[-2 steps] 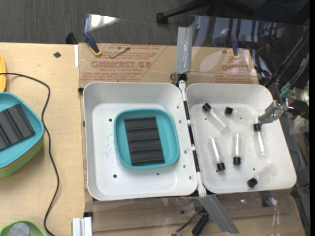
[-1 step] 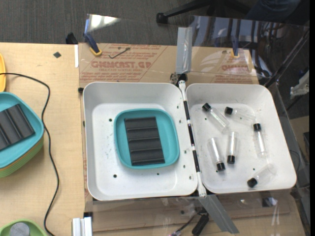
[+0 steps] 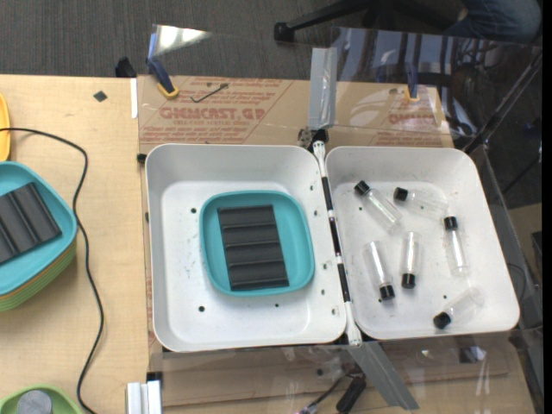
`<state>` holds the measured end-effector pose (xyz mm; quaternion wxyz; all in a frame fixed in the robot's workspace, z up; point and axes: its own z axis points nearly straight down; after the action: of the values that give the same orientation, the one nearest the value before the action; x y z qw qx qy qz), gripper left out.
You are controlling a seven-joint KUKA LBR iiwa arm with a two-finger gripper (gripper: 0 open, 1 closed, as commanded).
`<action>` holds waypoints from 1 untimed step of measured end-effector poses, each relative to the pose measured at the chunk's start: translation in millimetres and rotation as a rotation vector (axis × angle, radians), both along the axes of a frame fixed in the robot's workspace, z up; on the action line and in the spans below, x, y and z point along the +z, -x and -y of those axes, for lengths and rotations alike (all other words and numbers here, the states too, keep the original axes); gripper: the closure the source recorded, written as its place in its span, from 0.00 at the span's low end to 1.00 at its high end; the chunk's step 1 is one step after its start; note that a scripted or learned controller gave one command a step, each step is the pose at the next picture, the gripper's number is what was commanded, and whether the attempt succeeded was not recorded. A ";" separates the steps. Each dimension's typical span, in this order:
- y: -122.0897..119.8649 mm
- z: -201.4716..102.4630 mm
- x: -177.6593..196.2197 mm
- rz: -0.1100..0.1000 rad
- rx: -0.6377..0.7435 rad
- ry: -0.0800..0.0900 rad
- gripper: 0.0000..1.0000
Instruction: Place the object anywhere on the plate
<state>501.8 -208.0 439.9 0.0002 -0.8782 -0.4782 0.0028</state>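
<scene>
Beside teal plate point(image 3: 257, 241): capped vials point(image 3: 378, 270), right bin point(image 3: 483, 188).

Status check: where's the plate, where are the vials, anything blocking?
Teal plate in left bin, dark ridged insert on it. Six black-capped clear vials loose in right bin, none on plate. Nothing blocking.

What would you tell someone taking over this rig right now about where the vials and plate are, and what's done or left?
Teal plate sits in the left bin, with a dark ridged insert on it and no vial. Six clear vials with black caps lie scattered in the right bin, for example one near the top left and one by the front rim. Nothing placed yet. Left: pick one vial and set it on the plate.
</scene>
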 end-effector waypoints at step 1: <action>-38.0 2.0 -0.2 0.000 -0.135 0.000 0.00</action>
<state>539.8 -209.9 439.7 0.0001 -0.9084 -0.4180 0.0027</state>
